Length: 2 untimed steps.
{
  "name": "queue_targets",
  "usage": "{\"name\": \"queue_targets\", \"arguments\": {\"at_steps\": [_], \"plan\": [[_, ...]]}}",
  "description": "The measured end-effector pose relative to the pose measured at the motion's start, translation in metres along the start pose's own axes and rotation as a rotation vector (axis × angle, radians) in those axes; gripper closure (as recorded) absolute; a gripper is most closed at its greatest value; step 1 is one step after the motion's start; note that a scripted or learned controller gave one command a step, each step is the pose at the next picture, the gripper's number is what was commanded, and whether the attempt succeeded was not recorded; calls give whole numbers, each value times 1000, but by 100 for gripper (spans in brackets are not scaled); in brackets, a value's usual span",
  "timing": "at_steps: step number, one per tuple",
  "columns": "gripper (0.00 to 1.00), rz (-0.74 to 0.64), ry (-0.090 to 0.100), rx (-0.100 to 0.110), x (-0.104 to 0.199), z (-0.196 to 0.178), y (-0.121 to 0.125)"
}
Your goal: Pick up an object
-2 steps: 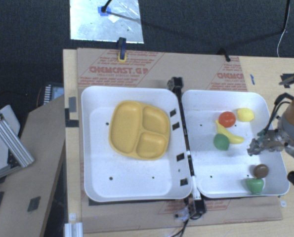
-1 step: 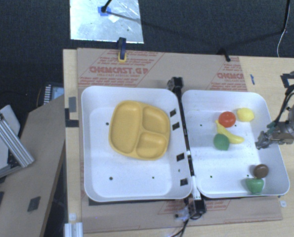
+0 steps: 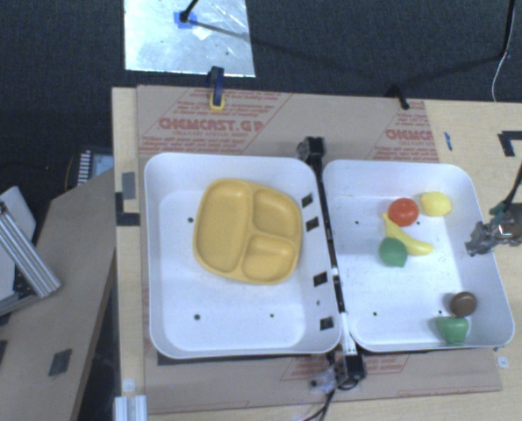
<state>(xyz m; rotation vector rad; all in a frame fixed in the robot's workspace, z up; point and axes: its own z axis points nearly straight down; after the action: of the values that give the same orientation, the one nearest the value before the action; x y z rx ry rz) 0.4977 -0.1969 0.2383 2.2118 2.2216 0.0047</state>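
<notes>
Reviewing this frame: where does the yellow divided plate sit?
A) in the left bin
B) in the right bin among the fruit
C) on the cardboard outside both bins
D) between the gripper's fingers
A: the yellow divided plate lies flat on the floor of the left bin, while the small fruit pieces sit in the right bin.

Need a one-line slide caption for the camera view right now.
Gripper at the right bin's right rim, toy fruit inside untouched; yellow divided plate in the left bin.
</notes>
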Motion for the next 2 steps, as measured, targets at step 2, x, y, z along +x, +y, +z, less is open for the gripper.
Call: {"name": "queue_targets", "arguments": {"at_steps": [2], "plan": [[100, -6, 4, 5, 54, -8, 19]]}}
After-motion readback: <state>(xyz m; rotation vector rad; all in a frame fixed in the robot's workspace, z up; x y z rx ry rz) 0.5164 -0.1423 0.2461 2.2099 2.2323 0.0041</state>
